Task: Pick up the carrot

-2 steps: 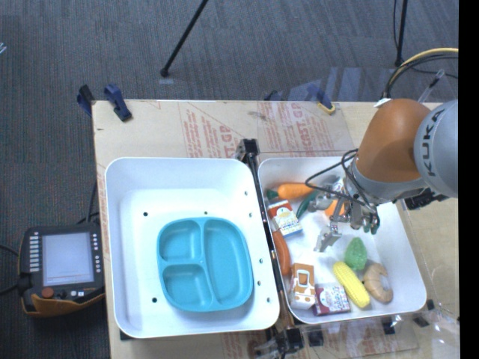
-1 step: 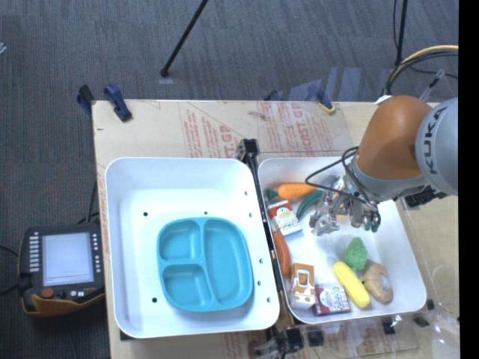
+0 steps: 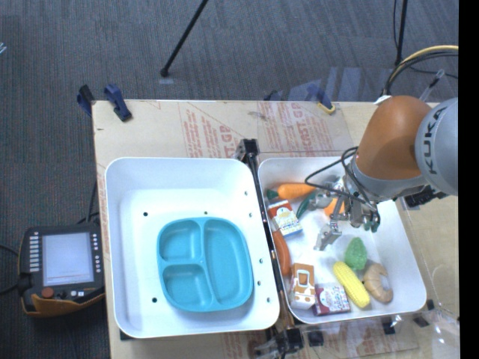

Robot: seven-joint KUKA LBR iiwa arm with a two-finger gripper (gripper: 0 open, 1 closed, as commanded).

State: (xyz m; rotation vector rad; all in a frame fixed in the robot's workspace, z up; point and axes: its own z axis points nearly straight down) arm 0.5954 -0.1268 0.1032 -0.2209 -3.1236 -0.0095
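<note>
**Gripper hanging over the right bin, carrot lying toward the far-left corner**

Two shallow white plastic bins side by side on a brown cardboard-covered bench (image 3: 224, 126). Left bin (image 3: 123, 200) carrying just a light-blue plastic divided plate (image 3: 203, 263) near its middle, with bare white floor all around. Right bin (image 3: 416, 275) crowded by comparison, likely the pick source, with the left bin as the drop side.

Grey arm with orange wrist band (image 3: 397, 144) reaching in over the right bin's far-right corner, two-finger gripper (image 3: 329, 238) pointing down near the bin's middle. Fingers apparently parted somewhat, nothing visible between them; exact opening hard to judge.

Orange tapered carrot (image 3: 293, 191) lying along the far edge toward the far-left corner, greens at the left wall, just beyond and left of the gripper. Little room on that side; approach from above looks cleanest.

Along the left wall: a small white-and-red carton (image 3: 285, 219), then a thin red-orange chili-like piece (image 3: 282, 251). Toward the near edge: an orange-and-white box (image 3: 302, 284), a dark red packet (image 3: 331, 299), a yellow corn cob (image 3: 351, 283), a tan lumpy piece (image 3: 378, 281) and a green knobbly vegetable (image 3: 356, 253).
</note>
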